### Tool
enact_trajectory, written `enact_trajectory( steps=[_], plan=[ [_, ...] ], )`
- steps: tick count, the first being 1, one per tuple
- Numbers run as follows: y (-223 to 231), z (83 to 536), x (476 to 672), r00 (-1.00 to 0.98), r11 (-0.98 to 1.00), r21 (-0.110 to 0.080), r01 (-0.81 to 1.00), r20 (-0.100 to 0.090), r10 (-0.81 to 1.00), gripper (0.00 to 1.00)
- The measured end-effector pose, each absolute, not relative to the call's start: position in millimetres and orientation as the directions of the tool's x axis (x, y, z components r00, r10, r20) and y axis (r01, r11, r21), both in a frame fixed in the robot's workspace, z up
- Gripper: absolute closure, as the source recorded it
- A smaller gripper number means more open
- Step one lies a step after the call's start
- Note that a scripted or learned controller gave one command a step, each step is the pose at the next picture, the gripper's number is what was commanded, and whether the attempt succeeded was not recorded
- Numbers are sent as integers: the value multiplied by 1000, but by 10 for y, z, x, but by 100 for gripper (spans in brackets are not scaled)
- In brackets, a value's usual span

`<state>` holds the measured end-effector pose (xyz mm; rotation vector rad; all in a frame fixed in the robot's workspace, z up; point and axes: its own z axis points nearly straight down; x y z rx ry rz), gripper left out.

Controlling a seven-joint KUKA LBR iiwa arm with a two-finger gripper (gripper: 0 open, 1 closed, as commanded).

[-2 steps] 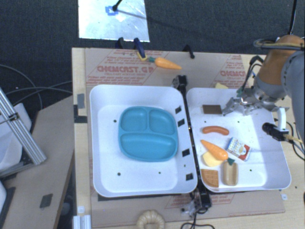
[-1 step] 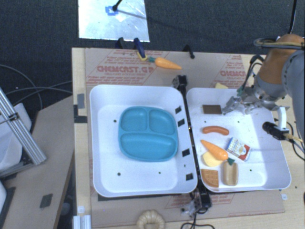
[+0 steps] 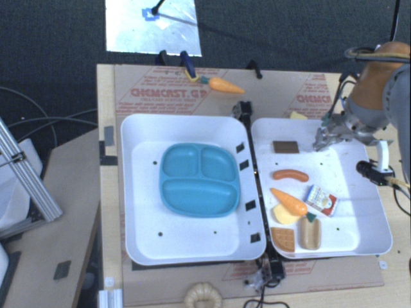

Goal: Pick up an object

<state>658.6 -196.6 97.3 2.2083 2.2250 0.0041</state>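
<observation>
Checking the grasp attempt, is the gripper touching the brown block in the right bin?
Apart. The camera view shows bare white bin floor between the gripper and the brown block.

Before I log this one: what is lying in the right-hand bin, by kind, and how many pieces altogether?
Brown square: 1
Sausage: 1
Carrot: 1
Small printed carton: 1
Pale yellow piece: 1
Waffle: 1
Hot dog bun: 1
Total: 7

The end effector is above the bin's far side, near the brown square.
</observation>
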Motion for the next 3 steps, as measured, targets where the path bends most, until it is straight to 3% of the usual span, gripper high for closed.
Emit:
enact_trajectory(
  steps=[2,3],
  plan=[
    [-1908,2253,6690,-7,7,10,1000,-2,1000,100],
    [-1907,2254,6700,-6,6,4,1000,-1,1000,100]
  ],
)
